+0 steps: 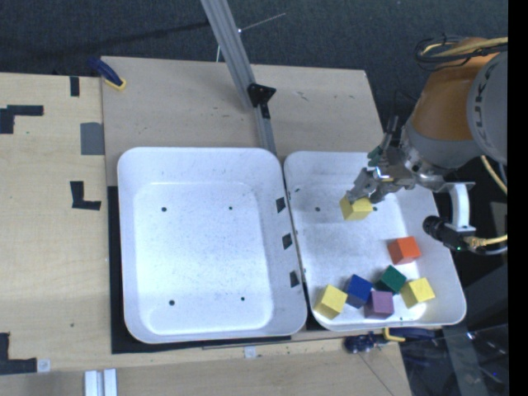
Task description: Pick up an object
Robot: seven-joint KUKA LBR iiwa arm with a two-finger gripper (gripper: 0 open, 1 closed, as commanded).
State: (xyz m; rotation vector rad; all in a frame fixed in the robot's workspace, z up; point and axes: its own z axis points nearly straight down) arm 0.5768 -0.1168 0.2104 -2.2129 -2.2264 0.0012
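The grey arm with its orange band [450, 97] is seen entering from the right side of the camera view, above the right shallow white plastic bin [330, 172]. The two-finger metal gripper [360, 200] is positioned over the upper middle of that bin. A small yellow foam cube [357, 209] is seen directly at the fingertips, with the fingers closed against its upper part; the cube appears to be held between them, and whether it is raised above the bin floor cannot be determined.

Near the front edge of the right bin a cluster of small blocks is recorded. An orange cube [403, 249] lies apart from the others, nearer the right wall. Below it a dark green cube [393, 279] is noted, touching or just beside a purple cube [380, 303] and a blue cube [358, 289]. A second yellow cube [332, 300] lies at the left end of the cluster, just beside the blue one, and a third yellow cube [419, 291] lies at the right end, near the green one.

The left shallow white plastic bin [132, 221] sits beside the right one, the two rims touching along the middle. Both bins rest on a light wooden bench top [165, 97]. A grey metal strut [227, 31] crosses the upper part of the view at a slant.
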